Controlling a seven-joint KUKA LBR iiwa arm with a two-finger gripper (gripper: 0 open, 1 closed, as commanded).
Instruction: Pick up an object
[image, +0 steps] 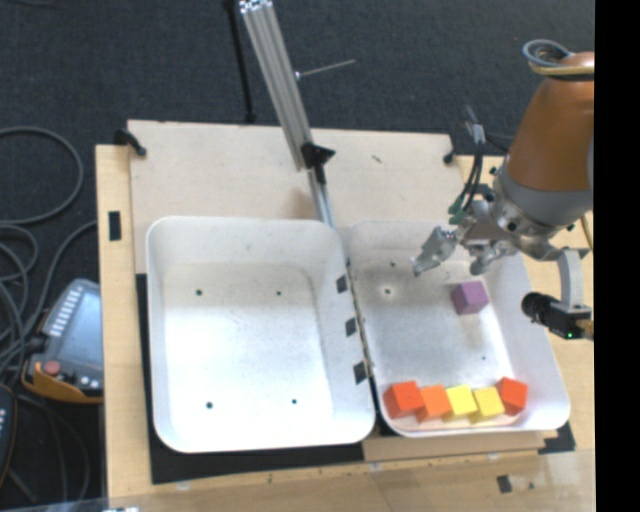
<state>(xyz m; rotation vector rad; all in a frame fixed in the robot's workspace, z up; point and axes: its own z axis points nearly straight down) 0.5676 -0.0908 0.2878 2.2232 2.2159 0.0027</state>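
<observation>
Over on the left, off the bench, a pendant (70, 335) lies among loose cables, well out of play; on the bench the left bin (170, 250) sits side by side with the right bin (545, 375), their rims touching down the middle; a metal rail (285, 95) slants in from the far side and ends just at the far end of that seam.

Now the right bin, where it all happens; along its near wall runs a tight row of blocks, orange block (404, 398) first, a second orange one touching it, two yellow blocks (474, 401) next, then a red block (513, 393) tucked in the right corner; further back, alone on open floor, sits the purple block (469, 296).

The gripper (456, 252) hangs over the far part of this bin, its two fingers spread apart with nothing between them; the purple block lies just near and a touch right of the tips, not touching them.

My call: purple is the pick; it stands free, so the fingers can straddle it, whereas the row is packed shoulder to shoulder against the wall with no gap for a finger; best to shift slightly near and right, centre over the block, square the fingers to its faces, then drop straight down before closing.

Room looks good; bare floor all round the purple block, the right wall near but not crowding; the arm (555, 130) looms at far right.
</observation>
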